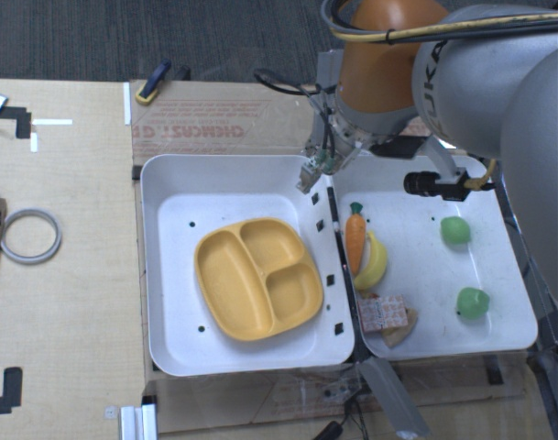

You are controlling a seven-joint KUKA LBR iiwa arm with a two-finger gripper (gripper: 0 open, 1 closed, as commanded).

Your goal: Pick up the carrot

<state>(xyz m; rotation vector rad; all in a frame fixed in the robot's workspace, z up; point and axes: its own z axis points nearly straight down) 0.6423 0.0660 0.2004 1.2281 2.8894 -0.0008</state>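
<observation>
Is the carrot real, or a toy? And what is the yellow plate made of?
The carrot looks like a plastic toy: even orange, smooth, with a moulded green top. The yellow plate also looks like plastic, matte, with rounded moulded compartments. Neither can be told for certain from the look alone.

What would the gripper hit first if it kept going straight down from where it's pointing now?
Probably the wall between the bins, near its far end. The gripper hangs roughly above it, short of the carrot. Depth is hard to judge from this slant.
</observation>
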